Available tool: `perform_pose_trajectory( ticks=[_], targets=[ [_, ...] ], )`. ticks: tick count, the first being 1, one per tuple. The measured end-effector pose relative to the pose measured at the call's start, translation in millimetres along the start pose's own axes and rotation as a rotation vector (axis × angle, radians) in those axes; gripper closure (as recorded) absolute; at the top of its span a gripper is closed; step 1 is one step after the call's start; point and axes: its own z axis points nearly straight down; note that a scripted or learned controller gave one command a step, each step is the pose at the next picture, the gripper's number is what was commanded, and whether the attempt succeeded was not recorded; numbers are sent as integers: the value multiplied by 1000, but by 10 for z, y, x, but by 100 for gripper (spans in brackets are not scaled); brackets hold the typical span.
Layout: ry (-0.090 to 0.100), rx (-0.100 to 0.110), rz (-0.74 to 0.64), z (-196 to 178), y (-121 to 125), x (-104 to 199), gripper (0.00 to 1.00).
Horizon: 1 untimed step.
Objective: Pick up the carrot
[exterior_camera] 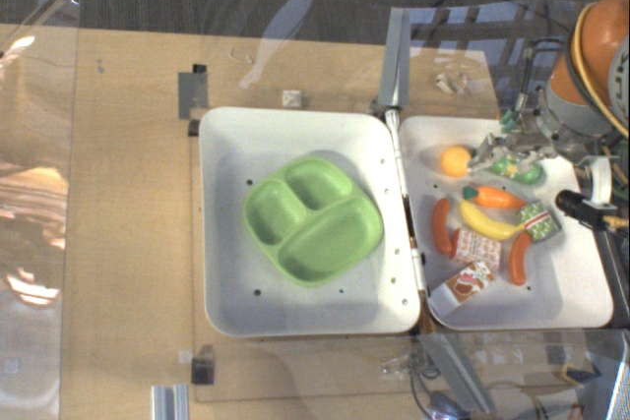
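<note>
The carrot [499, 199], orange with a green stub at its left end, lies across the middle of the right bin [581, 310], just above a yellow banana [489, 222]. My gripper [504, 152] hangs over the bin's far side, a little beyond the carrot and to the right of an orange ball [455, 160]. Nothing visibly hangs from it. A green item [529, 175] lies partly under the gripper's metal parts.
The right bin also holds two red sausages [442, 226] [518, 261], a small red and white carton [472, 278] and a green and red box [540, 223]. In the left bin [226, 211] rests a green divided plate [313, 219]. The arm's body looms at the right edge.
</note>
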Motion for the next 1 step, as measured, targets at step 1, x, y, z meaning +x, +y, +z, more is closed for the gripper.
perform_pose_trajectory(
  ticks=[1],
  targets=[
    [-1, -9, 118, 625, -154, -245, 0]
  ],
)
